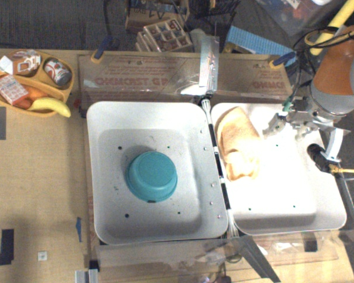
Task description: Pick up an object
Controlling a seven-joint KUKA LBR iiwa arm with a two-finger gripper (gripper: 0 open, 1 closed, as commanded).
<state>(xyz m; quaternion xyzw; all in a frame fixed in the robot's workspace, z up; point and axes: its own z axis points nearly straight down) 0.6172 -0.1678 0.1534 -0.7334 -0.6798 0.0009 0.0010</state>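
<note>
While the end effector (pixel 289 122) hangs over the right bin's (pixel 295 217) far edge, grip state impossible to tell, a tan cloth (pixel 236 143) lies by that bin's left wall; a teal bowl (pixel 152 175) sits mid left bin (pixel 106 128).

— What lay beyond the wooden bench (pixel 35 181)?
— Dark grey carpet (pixel 47 16) at the far side, cluttered with cables, a wooden crate (pixel 163 33) and a blue plastic box (pixel 295 5).
— And the lighting?
— Bright, glaring at the right.
</note>
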